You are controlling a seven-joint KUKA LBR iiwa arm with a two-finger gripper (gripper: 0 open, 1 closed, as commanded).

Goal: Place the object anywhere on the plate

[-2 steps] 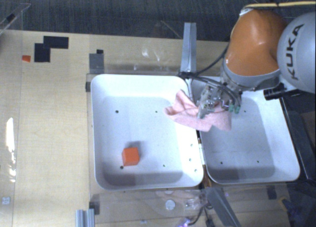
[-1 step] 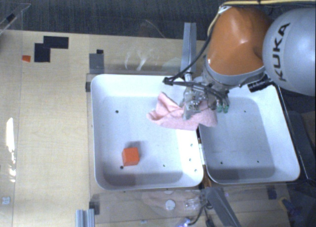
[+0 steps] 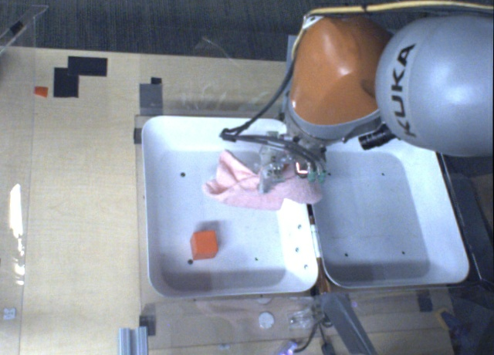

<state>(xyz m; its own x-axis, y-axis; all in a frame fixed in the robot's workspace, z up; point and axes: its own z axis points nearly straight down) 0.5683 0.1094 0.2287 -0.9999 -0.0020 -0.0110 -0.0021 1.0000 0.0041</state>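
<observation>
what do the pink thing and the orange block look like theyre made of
Pink thing: looks like soft cloth, matte, judging by its folds and crumpled edges. Orange block: seems rigid, with flat faces and straight edges; possibly foam, wood or plastic, too small to tell.

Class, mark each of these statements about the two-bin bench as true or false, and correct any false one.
1. An orange block lies in the left bin. True.
2. The pink cloth lies in the right bin. False: it lies in the left bin, near the divide.
3. The gripper is above the pink cloth. True.
4. The orange block rests on the pink cloth. False: they lie apart, the block nearer the bin's front left corner.
5. The arm has an orange band. True.
</observation>
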